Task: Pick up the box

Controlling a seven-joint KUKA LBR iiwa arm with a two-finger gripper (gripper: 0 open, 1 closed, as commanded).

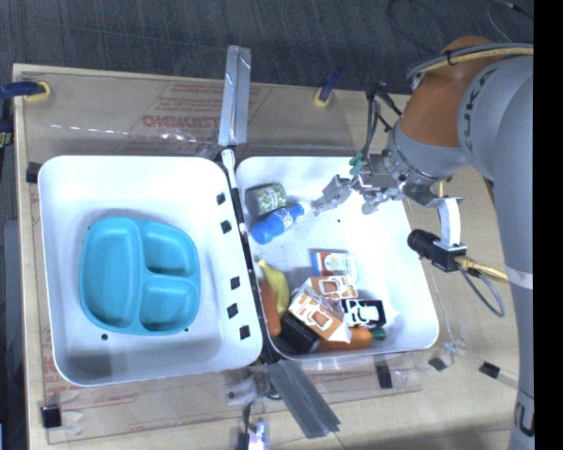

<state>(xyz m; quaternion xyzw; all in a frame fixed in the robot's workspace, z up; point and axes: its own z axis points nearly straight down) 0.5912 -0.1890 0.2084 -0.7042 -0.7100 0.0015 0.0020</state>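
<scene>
In the left bin (pixel 66 190) you see a blue tray (pixel 139 275) with three compartments, lying flat near the middle. In the right bin (pixel 394 242) you have a green can (pixel 266 198) by the divider, a blue bottle (pixel 276 223) just beside it, and lower down a banana (pixel 276 287) and an orange carrot (pixel 269 312) along the left wall. Blue clamps (pixel 328 87) grip the bench edge

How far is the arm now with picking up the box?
Nothing looks done yet. The box lies among the other items at the near end of the right bin, apart from the gripper. In hand: the gripper hangs over the far part of that bin, close to the blue bottle, with nothing seen held. Left: move to the box, grasp it and lift it.
</scene>
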